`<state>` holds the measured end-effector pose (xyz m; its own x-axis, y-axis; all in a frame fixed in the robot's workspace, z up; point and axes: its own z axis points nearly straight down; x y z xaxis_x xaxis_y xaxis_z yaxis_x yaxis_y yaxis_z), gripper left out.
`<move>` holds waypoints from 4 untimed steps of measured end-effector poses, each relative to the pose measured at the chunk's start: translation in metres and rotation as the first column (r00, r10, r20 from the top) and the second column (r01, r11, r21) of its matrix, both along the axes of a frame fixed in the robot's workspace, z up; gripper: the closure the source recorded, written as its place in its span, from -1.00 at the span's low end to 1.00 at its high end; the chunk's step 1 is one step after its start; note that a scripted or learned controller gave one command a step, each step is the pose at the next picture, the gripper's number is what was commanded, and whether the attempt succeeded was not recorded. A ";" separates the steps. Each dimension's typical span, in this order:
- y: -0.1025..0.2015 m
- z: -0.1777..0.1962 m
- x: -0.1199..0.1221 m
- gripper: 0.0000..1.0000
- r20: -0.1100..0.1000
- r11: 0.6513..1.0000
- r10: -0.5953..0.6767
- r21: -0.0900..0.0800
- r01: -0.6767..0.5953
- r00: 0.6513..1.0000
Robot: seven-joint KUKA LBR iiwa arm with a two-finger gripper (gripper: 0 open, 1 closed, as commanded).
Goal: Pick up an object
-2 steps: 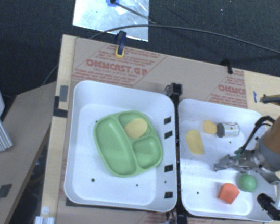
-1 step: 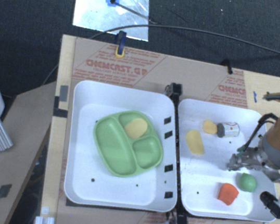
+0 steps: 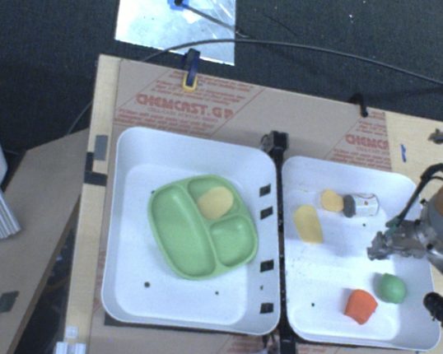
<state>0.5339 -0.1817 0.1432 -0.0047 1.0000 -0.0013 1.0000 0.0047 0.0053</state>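
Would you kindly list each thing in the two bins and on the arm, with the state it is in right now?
green tray: flat in the left bin, a yellow piece in one compartment
yellow piece: resting in the tray's upper compartment
yellow slab: lying loose in the right bin
small yellow item: touching the grey-white can
grey-white can: on its side
green ball: loose
orange item: loose
end effector: above the right bin, holding nothing visible

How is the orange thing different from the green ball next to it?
The orange thing is orange and blocky; the green ball is green and round. The orange thing sits nearer the bin's front edge; the green ball sits nearer the gripper. Both are small and lie in the right bin.
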 end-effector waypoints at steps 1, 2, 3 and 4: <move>-0.004 0.044 0.000 1.00 0.000 1.000 0.000 -0.001 0.000 1.000; -0.010 0.105 0.005 1.00 0.001 1.000 0.000 -0.001 0.000 1.000; 0.040 0.103 0.010 1.00 -0.003 1.000 0.005 0.002 -0.005 1.000; 0.088 0.110 0.029 1.00 -0.002 1.000 0.005 0.003 -0.005 1.000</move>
